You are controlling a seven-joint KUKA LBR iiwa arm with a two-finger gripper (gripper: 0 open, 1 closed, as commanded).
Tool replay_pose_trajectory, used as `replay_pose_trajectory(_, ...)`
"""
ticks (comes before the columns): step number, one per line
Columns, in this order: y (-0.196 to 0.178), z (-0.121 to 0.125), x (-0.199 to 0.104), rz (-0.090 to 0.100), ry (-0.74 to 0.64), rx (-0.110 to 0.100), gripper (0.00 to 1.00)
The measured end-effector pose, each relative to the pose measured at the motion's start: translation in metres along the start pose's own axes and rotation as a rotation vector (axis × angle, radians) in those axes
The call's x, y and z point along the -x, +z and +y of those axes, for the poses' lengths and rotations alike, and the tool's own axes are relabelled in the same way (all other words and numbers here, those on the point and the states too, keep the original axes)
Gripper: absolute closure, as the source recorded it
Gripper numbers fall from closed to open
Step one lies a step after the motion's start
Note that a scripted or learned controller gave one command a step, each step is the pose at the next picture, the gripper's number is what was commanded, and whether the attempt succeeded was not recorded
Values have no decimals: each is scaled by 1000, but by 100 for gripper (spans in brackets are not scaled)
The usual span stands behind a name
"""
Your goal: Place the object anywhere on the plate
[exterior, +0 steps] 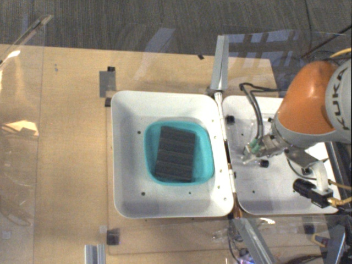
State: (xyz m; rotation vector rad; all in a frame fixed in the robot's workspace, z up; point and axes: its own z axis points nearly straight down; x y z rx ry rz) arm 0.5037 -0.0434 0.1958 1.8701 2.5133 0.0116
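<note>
Pincer [254, 150] sits over right white bin [275, 199], can't tell if open/shut tbh. Dark grey ribbed rectangular block [175, 152] well left of it, lying on square teal plate [204, 147] in left white bin [129, 147]

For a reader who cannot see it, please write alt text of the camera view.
A dark ridged block lies on a teal plate in the left white bin. The grey and orange arm hangs over the right bin, its tool low there.
</note>
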Motion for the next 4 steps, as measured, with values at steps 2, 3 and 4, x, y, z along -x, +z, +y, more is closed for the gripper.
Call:
replay_pose_trajectory(2,-11,2,0,-2,-3,6,100)
replay_pose_trajectory(3,11,57,-48,2,-84,-5,100)
replay_pose_trajectory(4,11,58,-48,2,-84,-5,0)
